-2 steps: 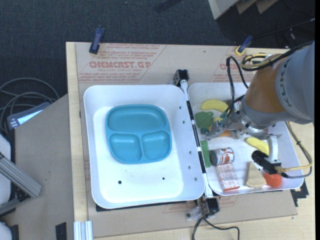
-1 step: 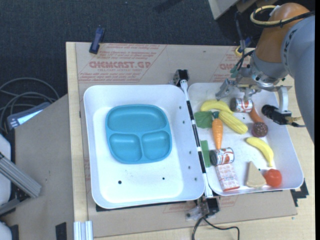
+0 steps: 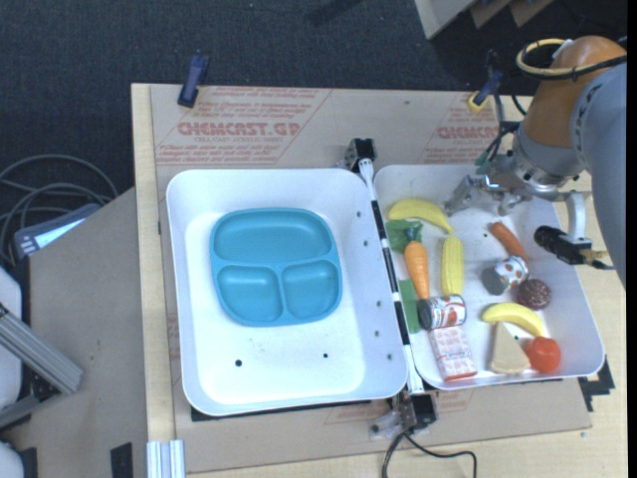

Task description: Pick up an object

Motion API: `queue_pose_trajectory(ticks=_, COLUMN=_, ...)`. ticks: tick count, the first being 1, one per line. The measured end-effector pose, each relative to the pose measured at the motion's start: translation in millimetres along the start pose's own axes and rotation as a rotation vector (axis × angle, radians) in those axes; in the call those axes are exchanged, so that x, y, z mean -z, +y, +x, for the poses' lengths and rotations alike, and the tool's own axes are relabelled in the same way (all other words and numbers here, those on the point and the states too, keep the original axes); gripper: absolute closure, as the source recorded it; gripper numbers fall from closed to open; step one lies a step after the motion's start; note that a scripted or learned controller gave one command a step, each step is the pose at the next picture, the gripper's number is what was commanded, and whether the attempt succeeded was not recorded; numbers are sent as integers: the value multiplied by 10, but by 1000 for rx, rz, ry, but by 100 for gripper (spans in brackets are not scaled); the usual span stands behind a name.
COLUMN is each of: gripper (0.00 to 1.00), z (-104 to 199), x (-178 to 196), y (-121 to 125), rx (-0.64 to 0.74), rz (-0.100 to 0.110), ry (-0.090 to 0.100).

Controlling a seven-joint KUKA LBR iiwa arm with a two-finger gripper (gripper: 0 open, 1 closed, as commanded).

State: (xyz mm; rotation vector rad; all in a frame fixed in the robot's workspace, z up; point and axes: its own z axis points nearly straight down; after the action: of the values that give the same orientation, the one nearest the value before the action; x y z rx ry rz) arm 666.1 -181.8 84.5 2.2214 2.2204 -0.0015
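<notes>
Tool (image 3: 485, 186) at upper right over the right bin (image 3: 582, 312), grip state unreadable, banana (image 3: 419, 211) just left, blue tray (image 3: 276, 265) in the left bin (image 3: 189, 267)

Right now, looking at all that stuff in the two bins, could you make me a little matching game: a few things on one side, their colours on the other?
Things:
1. divided tray
2. carrot
3. corn cob
4. tomato

Colours:
a. yellow
b. red
c. blue
d. orange

Pairs: 1-c, 2-d, 3-a, 4-b
</notes>
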Motion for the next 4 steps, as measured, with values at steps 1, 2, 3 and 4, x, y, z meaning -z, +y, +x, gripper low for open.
queue_pose_trajectory(ticks=1, gripper=0, z=-271, x=2, y=-552, rx=0, rz=1, ry=1)
queue_pose_trajectory(ticks=2, gripper=0, z=-334, x=10, y=-669, rx=5, rz=-1, ry=8)
queue_pose_trajectory(ticks=3, gripper=0, z=-367, x=5, y=-1060, rx=5, rz=1, ry=11)
queue_pose_trajectory(ticks=4, gripper=100, z=-408, x=110, y=-1059, rx=2, rz=-4, ry=2)
